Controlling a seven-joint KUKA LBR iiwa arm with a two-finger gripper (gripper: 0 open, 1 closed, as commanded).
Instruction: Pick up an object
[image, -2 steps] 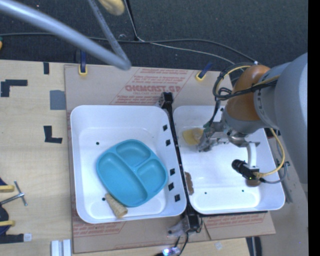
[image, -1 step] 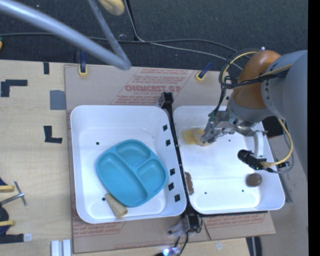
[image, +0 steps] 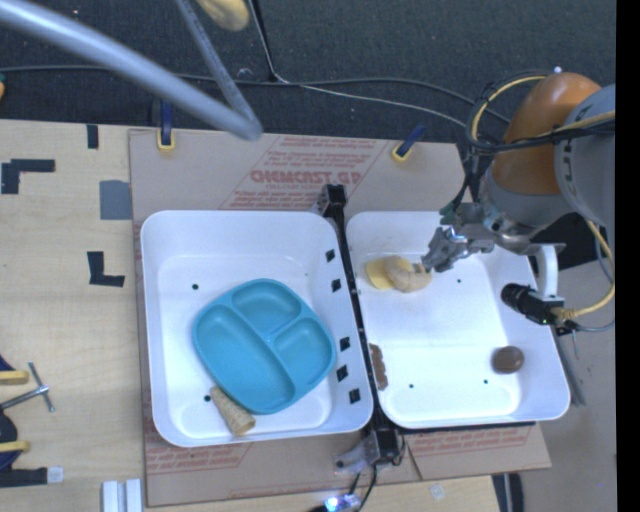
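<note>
In right bin (image: 520, 405): gripper (image: 436, 262) (fingers' state unclear) touching yellow object (image: 395, 274).

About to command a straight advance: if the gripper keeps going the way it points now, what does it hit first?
Most likely the pale yellow-tan object in the right bin. The gripper points down and left, its tip right at that object's edge. Whether they already touch is unclear from this slanted view.

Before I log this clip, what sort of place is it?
Likely a robot lab bench set up for pick trials: two white bins side by side on a cardboard sheet, tape marks on the wooden bench, and loose cables behind. The tool hangs over a yellowish object.
</note>
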